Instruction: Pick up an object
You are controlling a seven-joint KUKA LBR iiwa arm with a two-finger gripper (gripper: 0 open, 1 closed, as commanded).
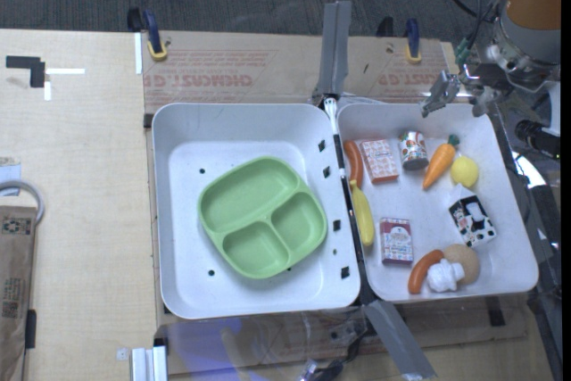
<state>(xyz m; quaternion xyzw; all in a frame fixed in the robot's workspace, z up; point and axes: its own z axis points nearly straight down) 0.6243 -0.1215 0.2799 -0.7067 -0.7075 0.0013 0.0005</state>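
Hovering at the upper right of the frame, the gripper (457, 94) sits over the far rim of the right bin (522, 268); whether it is spread or closed cannot be told, and nothing shows in its grasp. Just below it lie a small can (413, 150), a carrot (437, 163) and a lemon (464, 170). Left of these, the left bin (169, 219) holds a green divided plate (261, 217).

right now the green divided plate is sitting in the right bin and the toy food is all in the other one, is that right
Not quite. The camera view shows the green divided plate in the left bin, not the right one. The toy food, such as the carrot and banana, is indeed in the other bin, the right bin.
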